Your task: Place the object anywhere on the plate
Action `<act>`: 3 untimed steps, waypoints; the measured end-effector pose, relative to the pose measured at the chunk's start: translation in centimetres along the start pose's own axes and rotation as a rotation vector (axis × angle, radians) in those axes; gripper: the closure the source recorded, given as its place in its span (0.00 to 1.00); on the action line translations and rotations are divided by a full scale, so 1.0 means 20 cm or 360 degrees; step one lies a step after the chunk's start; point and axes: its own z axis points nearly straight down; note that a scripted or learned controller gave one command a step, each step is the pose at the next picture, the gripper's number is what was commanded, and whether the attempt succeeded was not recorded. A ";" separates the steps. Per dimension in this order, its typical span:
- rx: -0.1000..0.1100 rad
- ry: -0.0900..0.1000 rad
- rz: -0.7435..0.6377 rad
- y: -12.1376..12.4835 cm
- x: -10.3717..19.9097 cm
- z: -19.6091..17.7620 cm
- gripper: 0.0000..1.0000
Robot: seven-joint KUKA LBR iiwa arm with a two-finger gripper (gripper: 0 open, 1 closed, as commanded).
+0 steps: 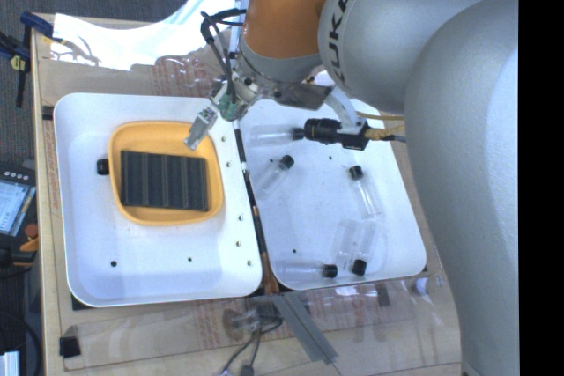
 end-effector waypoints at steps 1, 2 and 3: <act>0.0000 0.0000 0.0000 0.00 0.00 0.00 0.00; 0.0000 0.0000 0.0000 0.00 0.00 0.00 0.00; 0.0000 0.0000 0.0000 0.00 0.00 0.00 0.00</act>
